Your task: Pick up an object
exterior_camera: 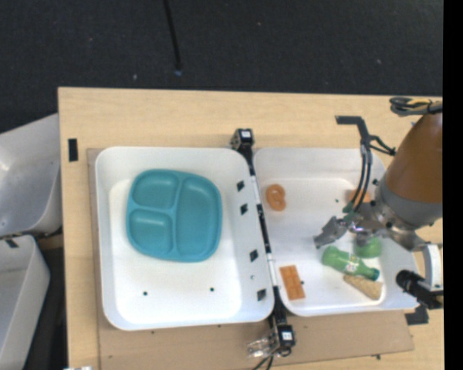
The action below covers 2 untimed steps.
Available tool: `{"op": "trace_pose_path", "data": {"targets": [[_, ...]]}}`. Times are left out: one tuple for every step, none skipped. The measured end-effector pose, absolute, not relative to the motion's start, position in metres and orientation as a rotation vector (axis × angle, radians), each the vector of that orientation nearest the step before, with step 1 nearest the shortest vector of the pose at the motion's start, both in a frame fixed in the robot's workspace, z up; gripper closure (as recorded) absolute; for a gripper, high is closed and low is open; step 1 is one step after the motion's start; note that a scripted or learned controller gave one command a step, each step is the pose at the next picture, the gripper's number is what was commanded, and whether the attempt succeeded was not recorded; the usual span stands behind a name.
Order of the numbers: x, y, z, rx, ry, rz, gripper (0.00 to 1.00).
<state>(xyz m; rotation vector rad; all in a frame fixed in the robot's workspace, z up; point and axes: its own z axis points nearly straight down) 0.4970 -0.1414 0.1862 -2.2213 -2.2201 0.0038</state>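
Observation:
My gripper (353, 232) hangs low in the right bin (309, 168), under the grey wrist and the orange band of the arm. Just below it lies a green bottle-like object (346, 260), on its side. A second green piece (369, 246) shows right under the wrist, partly hidden by it. A tan wedge (364, 285) rests by the bin's front right corner. An orange flat block (292, 282) lies at the front left of this bin. A small round orange object (275, 197) sits near the divider.
The left bin (108, 284) holds a teal divided plate (174, 213). A black-clipped divider (256, 222) separates the bins. Cables (364, 160) run down along the arm at the right bin's far side.

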Motion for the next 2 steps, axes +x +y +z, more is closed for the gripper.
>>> {"op": "trace_pose_path", "data": {"targets": [[0.498,-0.144,0.126,-2.228,-2.227,-0.001,0.00],[0.497,-0.145,0.099,-2.224,-2.218,0.004,0.00]]}}
